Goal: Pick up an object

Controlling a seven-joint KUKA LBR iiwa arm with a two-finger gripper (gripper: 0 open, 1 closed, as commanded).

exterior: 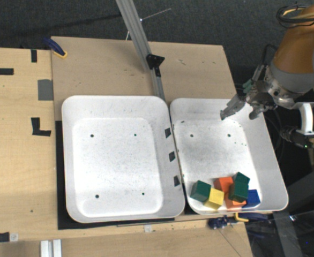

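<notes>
Several small blocks [225,192] sit huddled in the near corner of the right bin [264,143]: a green one, a darker green one, a yellow one, orange ones and a blue one, touching each other. My claw [237,110] hangs over the far edge of that same bin, well apart from the pile, its two fingers spread with nothing between them. Beside it, the left bin [71,143] rests on the wooden table [17,116].
</notes>
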